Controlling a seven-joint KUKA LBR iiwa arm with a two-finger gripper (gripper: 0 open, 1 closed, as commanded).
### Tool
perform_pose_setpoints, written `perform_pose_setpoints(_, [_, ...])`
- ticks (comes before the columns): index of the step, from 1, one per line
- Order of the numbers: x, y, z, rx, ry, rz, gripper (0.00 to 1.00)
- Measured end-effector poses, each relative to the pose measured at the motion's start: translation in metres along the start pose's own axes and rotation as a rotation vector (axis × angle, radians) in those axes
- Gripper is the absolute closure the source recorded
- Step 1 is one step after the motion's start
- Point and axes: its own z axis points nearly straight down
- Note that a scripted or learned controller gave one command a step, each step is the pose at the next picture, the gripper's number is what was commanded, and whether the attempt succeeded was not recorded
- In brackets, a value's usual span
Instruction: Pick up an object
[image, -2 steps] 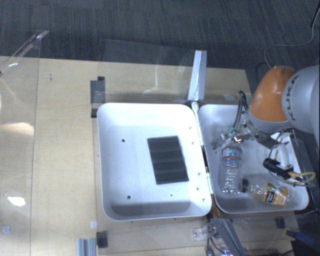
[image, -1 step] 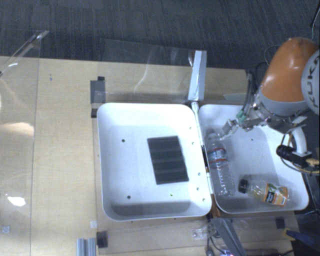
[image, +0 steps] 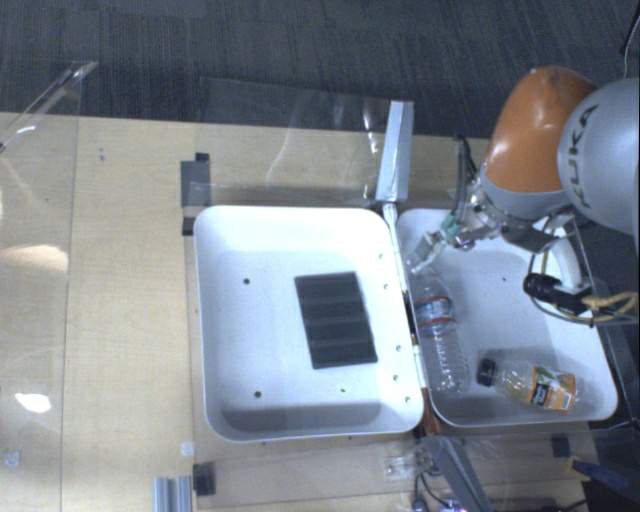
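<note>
Juice bottle nearest, flat in right bin; clear bottle beside wall. Gripper above it, jaw state unreadable. Descend centred, straddle bottle crosswise.

Floor: dark grey carpet runs across the top of the view, finely ribbed
Surface: pale wood; it spreads wide to the left
Panel: a clear sheet lies over the left part; its edge runs top to bottom
Light: soft white glare patches sit on the sheet
</note>
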Motion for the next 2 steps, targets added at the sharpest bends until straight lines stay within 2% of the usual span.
perform_pose_setpoints(1, [-0.009,0.027,-0.001,-0.002,-0.001,0.070,0.00])
perform_pose_setpoints(2, [-0.005,-0.026,0.000,0.001,0.001,0.130,0.00])
